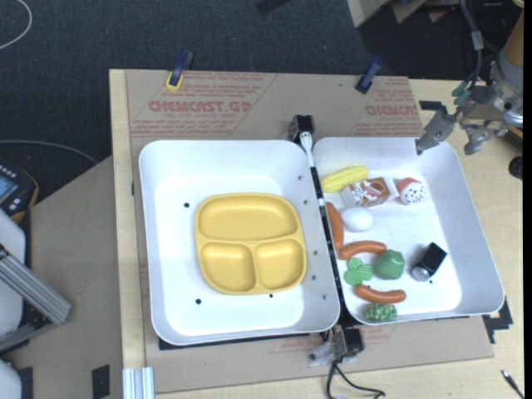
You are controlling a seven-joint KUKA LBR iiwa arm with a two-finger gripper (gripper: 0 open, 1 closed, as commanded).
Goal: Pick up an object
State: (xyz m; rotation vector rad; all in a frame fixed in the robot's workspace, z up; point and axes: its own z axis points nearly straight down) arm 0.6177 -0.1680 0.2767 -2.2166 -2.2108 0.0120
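Two shallow white bins sit side by side on the pale cardboard-covered worktop (249, 98), and every loose item lies in the right bin (465, 223). Nearest the camera, by that bin's front rim, is a small cluster of green peas (381, 312), with an orange-red toy sausage (381, 293) just behind it. Next come a green leafy toy vegetable (359, 271) touching a round green toy fruit (388, 263), and to their right, a little apart, a small black block with a pale end (429, 261). A second orange-red sausage (362, 248) lies just behind the greens, and a third (334, 225) runs along the left wall. Beside it rests a white toy egg (357, 219); behind the egg are a red-and-white patterned piece (367, 192), perhaps a toy slice of meat, a yellow toy corn cob (344, 176), and a small round red-and-white speckled object (411, 191) near the middle. The left bin (166, 173) holds a yellow plastic tray with three compartments (248, 242), lying flat at its centre. Farthest back, the tool (453, 133) hangs over the right bin's rear right corner, its two fingers spread apart with nothing between them, well clear of the objects.
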